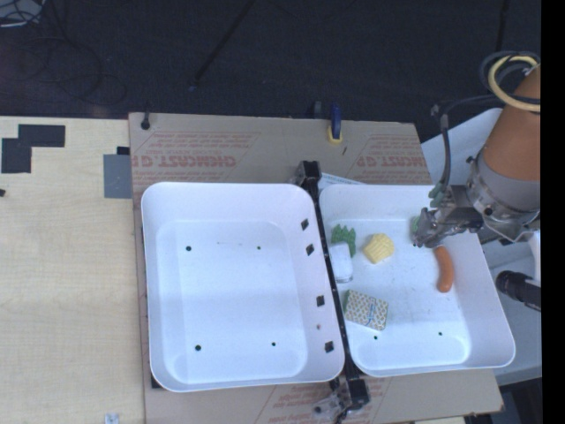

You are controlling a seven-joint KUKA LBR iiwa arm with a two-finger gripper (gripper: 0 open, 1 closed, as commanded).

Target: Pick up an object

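The claw (427, 226) hangs low over the right bin (494, 347), just above the orange sausage-shaped toy (445, 268), though I cannot tell how it is set or whether it grips anything. It looks like the reaching step; next it must drop squarely onto that toy. Red lettering on the cardboard (229, 145) under the bins is too blurred to read.

arm (516, 140) cut off at right edge, tool (427, 226) fingers indistinct
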